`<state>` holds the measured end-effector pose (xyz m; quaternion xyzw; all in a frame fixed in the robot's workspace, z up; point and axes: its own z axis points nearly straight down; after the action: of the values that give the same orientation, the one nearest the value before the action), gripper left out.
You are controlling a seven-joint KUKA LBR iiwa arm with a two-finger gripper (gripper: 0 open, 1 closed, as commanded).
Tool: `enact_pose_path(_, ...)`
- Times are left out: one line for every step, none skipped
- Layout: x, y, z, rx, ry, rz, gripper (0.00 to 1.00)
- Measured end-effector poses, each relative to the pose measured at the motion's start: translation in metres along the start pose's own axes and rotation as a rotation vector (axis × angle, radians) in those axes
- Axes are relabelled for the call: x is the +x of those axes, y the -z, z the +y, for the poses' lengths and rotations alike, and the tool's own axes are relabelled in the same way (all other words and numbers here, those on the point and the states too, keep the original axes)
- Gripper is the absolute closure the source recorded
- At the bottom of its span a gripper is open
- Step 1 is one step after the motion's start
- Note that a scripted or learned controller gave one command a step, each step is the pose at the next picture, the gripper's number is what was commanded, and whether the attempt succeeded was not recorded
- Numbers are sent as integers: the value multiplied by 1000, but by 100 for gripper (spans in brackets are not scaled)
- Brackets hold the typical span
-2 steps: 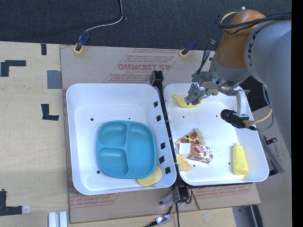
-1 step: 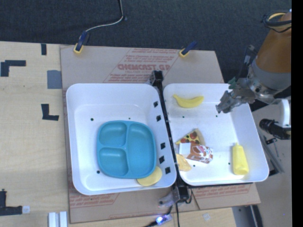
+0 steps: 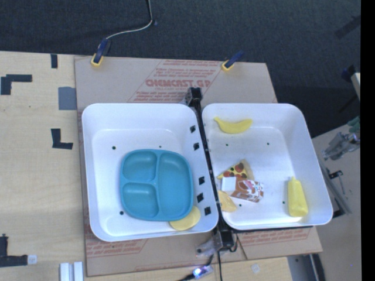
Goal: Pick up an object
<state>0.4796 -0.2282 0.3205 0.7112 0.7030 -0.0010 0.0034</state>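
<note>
Grey pincer [image 3: 341, 144] just outside the right white plastic bin [image 3: 310, 157], grip unreadable; nearest it inside, a yellow plastic bottle [image 3: 297, 196].

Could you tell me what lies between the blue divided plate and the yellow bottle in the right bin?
In the camera view, between the blue plate and the yellow bottle lie the bins' shared rims and the pizza-print card.

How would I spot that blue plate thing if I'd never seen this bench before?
Look at the left white bin of the two side by side. The blue divided tray lies flat on its floor, toward the near side. It is by far the biggest item there, has three compartments, and a yellow round piece peeks out beside its near right corner.
</note>
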Motion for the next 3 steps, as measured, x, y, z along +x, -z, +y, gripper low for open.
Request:
enact_pose_path(17, -97, 2, 13, 13, 10, 100)
enact_pose_path(32, -196, 1, 14, 13, 11, 100)
enact_pose_path(52, -238, 66, 4, 17, 5, 100)
